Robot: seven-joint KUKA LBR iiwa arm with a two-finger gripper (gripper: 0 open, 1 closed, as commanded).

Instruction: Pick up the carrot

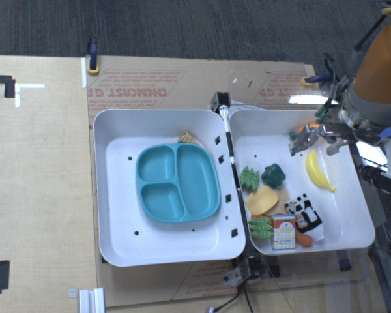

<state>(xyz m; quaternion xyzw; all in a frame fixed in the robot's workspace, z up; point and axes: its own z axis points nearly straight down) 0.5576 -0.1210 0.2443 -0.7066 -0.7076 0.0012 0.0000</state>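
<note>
Camera view is showing my end effector (318,139) hovering over the right bin's (349,232) far side, fingers spread apart and gripping nothing, just beside the banana (319,171). Well apart from it, the carrot (304,239) is lying at that bin's near edge, touching the juice carton (283,231). A teal divided plate (178,182) is sitting in the left bin (111,175).

the scene is lit evenly and brightly from above. the white bins (163,250) are rendered bright, with only faint shadows inside their walls. a patch of glare is seen on the worktop (311,99) at the upper right. the arm (378,70) is slightly blurred. fine detail is softened throughout, and small items are left grainy.
</note>
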